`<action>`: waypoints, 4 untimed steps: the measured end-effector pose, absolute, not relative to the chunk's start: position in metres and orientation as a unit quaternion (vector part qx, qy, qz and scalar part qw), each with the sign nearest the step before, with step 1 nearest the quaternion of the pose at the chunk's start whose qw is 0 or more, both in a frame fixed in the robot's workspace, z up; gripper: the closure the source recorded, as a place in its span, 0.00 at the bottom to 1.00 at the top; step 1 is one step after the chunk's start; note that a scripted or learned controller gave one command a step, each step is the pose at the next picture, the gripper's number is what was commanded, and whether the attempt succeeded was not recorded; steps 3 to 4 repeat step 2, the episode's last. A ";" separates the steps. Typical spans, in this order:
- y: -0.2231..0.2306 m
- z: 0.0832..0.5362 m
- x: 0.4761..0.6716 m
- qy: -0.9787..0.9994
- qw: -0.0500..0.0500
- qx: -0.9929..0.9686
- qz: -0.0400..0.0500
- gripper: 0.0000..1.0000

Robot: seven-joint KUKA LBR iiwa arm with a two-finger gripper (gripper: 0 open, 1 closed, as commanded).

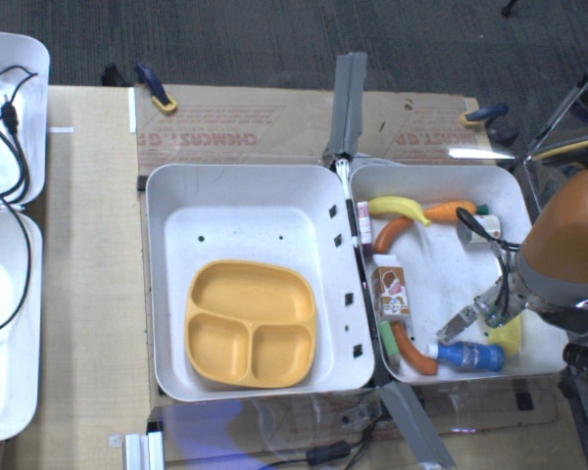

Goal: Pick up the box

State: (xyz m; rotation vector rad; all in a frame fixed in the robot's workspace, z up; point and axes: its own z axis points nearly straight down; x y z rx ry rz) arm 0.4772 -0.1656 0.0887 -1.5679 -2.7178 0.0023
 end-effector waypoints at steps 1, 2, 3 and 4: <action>-0.119 0.088 0.477 -0.893 0.004 -0.449 0.001 0.00; -0.120 0.094 0.477 -0.893 0.006 -0.450 0.001 1.00; -0.120 0.094 0.477 -0.893 0.006 -0.450 0.001 1.00; -0.120 0.094 0.477 -0.893 0.006 -0.450 0.001 1.00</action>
